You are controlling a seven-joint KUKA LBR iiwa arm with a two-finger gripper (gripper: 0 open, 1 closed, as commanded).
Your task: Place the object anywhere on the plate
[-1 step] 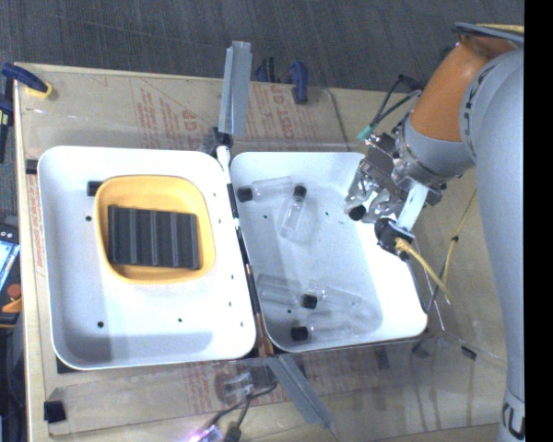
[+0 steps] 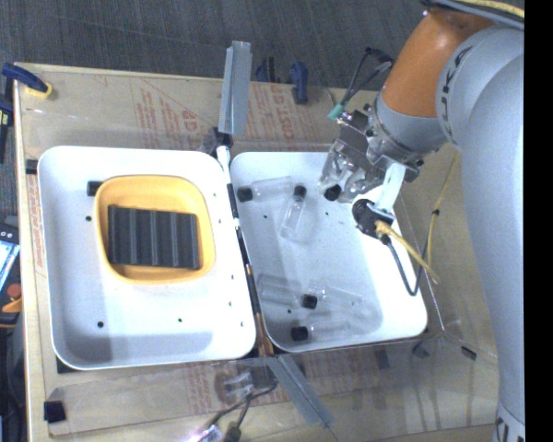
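Arm (image 2: 442, 72) above right bin (image 2: 401, 316)

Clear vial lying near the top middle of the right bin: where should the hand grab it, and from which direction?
Likely across the middle of the clear vial, coming straight down. It lies flat and tilted, black cap toward the bin's far edge, so close across its narrow width. The hand is just to its right; bare floor surrounds it.

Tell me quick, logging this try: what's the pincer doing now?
Pincer: over the right bin; open or shut cannot be told.
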